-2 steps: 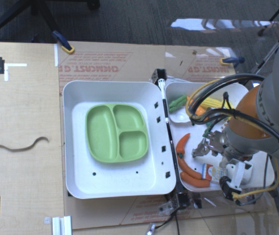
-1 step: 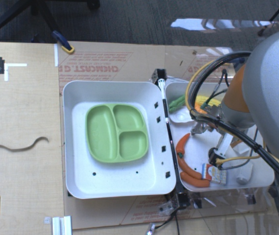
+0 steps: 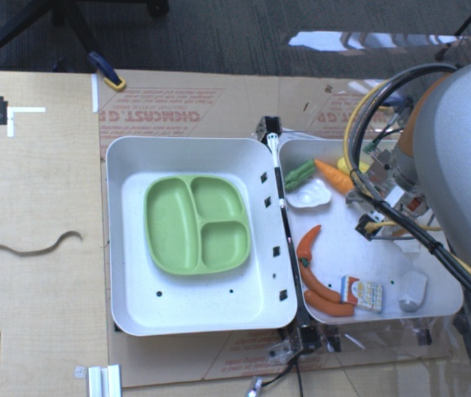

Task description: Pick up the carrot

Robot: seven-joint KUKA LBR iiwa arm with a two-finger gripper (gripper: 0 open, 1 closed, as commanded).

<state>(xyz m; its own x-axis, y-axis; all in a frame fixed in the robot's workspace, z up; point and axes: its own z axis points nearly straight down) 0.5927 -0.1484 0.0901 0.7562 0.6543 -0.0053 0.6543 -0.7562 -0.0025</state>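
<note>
Tan wooden table spreads under everything, with a sheet of brown printed cardboard laid on it beneath the bins; grey robot arm fills the right side, bulky and rounded, with a loop of black and yellow cables curving beside it; its end effector sits low over the right bin near the back wall, and whether it is spread or pressed together I cannot tell, since wiring and brackets hide it; shallow white left bin holds a light green plastic plate with three compartments, lying flat near the middle; shallow white right bin touches the left one along a hinged seam; in it, a curved orange-red chili pepper toy lies near the seam, with two orange sausage-like pieces below it at the front wall; the orange carrot lies at the back of the right bin, tilted, just beside the cables and near the end effector, with nothing gripping it; a small green pod-shaped vegetable toy lies left of the carrot, and a white rounded piece rests just below both; a little printed carton and a pale grey lump sit near the front; a thin dark wavy cord lies on the bare table at left
</note>
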